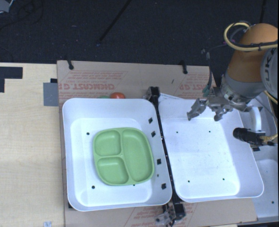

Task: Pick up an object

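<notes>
Camera view: 2 white bins (77, 126), wood bench (21, 145).

At the upper right of the frame I see my arm (253, 56) as a rounded orange band over a grey wrist housing, a yellowish cable looped beside it, ending in a gripper (207, 111) with two dark metal fingers (195, 111).

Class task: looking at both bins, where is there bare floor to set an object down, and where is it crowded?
The right bin offers bare floor from the centre divider to its right wall, below the gripper hanging over its top edge. The left bin is crowded: the green divided plate leaves just narrow strips along the walls.
</notes>
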Action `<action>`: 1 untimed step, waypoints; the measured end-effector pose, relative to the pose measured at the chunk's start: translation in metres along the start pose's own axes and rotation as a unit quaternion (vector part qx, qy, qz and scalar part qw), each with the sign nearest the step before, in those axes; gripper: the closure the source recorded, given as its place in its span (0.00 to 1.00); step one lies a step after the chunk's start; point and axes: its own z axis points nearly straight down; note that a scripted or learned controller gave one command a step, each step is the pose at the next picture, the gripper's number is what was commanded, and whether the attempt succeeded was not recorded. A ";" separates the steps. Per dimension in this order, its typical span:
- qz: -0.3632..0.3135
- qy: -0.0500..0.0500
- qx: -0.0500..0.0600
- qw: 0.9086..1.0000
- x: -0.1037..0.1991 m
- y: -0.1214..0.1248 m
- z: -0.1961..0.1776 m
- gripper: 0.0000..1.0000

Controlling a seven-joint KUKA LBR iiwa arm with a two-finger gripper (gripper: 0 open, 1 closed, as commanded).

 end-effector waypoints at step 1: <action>-0.001 -0.001 -0.007 1.000 0.000 0.003 -0.008 0.00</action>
